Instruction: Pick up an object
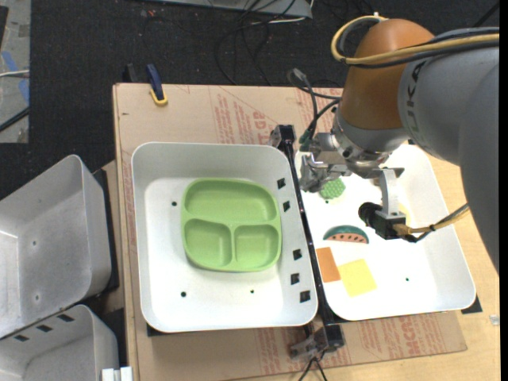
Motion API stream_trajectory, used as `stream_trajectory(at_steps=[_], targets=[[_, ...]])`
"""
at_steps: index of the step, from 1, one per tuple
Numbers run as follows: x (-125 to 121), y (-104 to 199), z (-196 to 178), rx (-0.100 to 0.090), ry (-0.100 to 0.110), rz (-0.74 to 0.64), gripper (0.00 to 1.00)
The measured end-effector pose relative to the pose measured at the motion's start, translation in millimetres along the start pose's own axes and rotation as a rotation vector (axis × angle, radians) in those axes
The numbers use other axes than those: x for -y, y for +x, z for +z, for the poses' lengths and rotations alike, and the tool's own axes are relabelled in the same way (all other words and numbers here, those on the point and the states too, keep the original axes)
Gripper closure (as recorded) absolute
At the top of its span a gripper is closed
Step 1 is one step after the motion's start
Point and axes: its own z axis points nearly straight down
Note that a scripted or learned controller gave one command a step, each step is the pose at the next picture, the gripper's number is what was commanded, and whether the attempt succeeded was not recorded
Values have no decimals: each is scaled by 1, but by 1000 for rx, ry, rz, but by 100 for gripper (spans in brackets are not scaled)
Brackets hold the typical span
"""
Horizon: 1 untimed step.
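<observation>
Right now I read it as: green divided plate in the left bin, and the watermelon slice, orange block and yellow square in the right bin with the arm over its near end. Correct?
One thing is off. In the camera view the gripper is over the far end of the right bin, not the near end. The green divided plate does sit in the left bin, and the watermelon slice, orange block and yellow square lie in the right one.
</observation>
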Motion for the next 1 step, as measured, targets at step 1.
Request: stream_trajectory(at_steps=[1], targets=[[-1, 54, 10, 1, 3, 1, 100]])
